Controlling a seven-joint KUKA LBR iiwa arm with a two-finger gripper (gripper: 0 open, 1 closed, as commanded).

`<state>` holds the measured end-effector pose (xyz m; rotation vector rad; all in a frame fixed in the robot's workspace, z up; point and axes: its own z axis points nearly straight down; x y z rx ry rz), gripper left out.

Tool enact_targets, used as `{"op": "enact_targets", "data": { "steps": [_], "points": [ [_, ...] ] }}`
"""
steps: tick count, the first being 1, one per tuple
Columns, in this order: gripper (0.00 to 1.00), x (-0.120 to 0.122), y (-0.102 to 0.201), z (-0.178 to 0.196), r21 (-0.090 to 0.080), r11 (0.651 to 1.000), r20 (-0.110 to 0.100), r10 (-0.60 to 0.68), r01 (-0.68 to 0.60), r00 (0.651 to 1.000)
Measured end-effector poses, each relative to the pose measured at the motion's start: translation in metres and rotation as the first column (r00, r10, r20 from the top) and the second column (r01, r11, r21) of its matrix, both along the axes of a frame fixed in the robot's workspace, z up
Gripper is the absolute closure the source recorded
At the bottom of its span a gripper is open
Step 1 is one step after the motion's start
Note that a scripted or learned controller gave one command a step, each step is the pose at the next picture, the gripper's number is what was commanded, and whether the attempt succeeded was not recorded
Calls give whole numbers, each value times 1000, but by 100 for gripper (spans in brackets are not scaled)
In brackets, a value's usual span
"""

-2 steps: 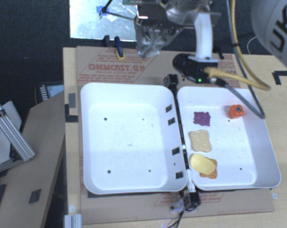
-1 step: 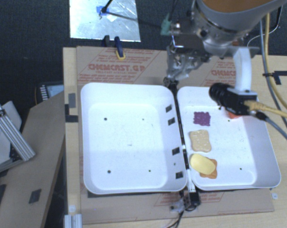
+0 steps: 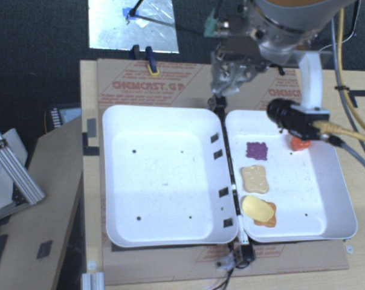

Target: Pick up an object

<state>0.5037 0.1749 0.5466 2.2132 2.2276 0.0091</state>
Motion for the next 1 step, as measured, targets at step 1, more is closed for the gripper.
{"op": "enact_targets", "data": {
  "steps": [1],
  "points": [
    [100,14,63,-13,-2,1000,-4,3,-3,1000]
  ]
}}
